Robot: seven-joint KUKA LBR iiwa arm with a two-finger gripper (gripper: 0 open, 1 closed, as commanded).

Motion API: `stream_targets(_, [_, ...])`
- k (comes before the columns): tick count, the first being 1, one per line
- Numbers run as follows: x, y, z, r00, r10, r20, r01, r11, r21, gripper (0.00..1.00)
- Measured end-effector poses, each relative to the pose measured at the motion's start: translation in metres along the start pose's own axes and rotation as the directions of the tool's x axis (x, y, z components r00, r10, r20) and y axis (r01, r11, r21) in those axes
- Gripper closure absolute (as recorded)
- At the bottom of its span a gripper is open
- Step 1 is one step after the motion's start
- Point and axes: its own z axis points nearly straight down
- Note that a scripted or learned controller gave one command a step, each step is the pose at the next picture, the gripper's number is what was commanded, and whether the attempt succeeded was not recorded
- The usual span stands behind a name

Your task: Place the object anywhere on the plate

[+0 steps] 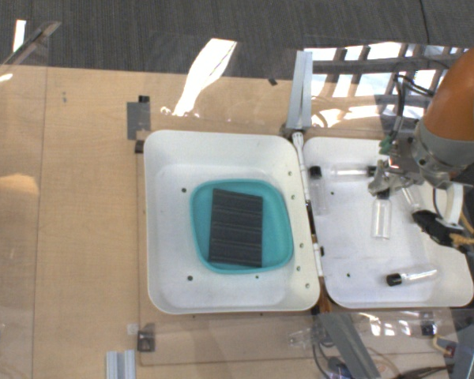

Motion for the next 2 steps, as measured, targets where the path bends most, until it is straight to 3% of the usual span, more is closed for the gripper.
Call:
stream_targets(1, [0.063, -0.045, 0.006, 0.999, 0.033, -0.001, -0.033, 0.999, 0.004, 1.00])
stream_targets(2, [0.137, -0.045, 0.005, 0.991, -0.133, -0.002, 0.133, 0.991, 0.001, 1.00])
